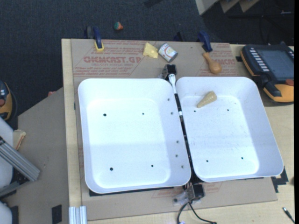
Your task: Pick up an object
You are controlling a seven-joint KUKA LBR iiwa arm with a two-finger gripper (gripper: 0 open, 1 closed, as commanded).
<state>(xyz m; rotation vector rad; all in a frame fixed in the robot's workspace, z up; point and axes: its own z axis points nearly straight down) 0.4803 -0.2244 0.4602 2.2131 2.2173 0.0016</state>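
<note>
I'm at the start of the pick: only candidate in reach is the tan cone-shaped piece (206,99), lying near the back of the right bin (261,125); left bin (88,125) has nothing to grab. Can't tell the jaws' state. Next I'd bring the arm over that piece and descend.

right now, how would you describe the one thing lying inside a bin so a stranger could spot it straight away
Start at the two white bins side by side and take the right bin. Near its far edge, toward the divide between the bins, lies a small tan cone-shaped object, tilted with its narrow tip pointing left. It lies inside a bin, whereas the yellow piece and the wooden-handled tool lie outside on the board.
</note>
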